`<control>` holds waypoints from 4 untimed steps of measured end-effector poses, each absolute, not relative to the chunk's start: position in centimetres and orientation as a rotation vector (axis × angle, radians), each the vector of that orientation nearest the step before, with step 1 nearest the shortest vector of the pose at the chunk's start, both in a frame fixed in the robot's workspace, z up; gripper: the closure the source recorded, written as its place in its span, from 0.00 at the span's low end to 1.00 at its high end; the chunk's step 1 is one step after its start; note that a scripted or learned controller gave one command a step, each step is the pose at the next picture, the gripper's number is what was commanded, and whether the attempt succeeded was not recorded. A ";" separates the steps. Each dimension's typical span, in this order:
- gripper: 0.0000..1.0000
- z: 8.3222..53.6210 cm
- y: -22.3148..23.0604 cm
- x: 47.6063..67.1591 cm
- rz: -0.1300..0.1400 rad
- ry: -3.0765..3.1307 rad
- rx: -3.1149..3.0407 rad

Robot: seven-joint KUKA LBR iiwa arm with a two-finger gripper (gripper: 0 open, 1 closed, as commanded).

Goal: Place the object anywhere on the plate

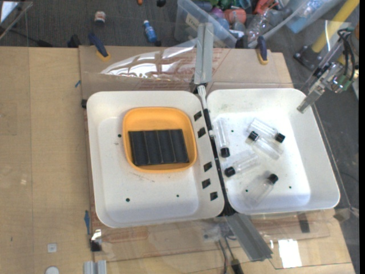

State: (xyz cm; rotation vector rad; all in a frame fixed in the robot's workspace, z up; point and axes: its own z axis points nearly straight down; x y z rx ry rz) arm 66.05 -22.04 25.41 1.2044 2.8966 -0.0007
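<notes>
**Right bin vials loose, gripper parked at far right corner**

On the bench, two shallow white bins sit side by side, touching along a centre divider. Left bin (108, 204) holds an orange plate (159, 117) with rounded corners, near the bin's back half. A dark ribbed insert (158, 147) lies on the plate, covering most of its floor; orange rim shows all round it, widest at the back. Bare white floor runs in front of the plate and along its left side.

Right bin (319, 170) holds clear vials with black caps, all lying flat. One vial (220, 138) lies right beside the divider. A pair (266, 136) sits mid-bin, crossing or touching, cannot tell which. Another vial (242, 164) lies below them, near the divider. A last vial (263, 185) lies toward the front edge. Right half of this bin's floor is bare, plenty of room by the right wall.

Gripper (304, 105) sits at the right bin's back right corner, over the rim, well apart from all vials. Nothing seen between its fingers. Whether fingers are spread or closed: cannot tell, too small and slanted.

No vial on the plate; all are across the divider from it.
</notes>
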 end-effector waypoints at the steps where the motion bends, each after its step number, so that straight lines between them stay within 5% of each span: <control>1: 0.00 27.6 -22.1 66.0 0.002 2.887 1.211; 4: 0.00 27.5 -22.0 66.0 -0.001 2.966 1.002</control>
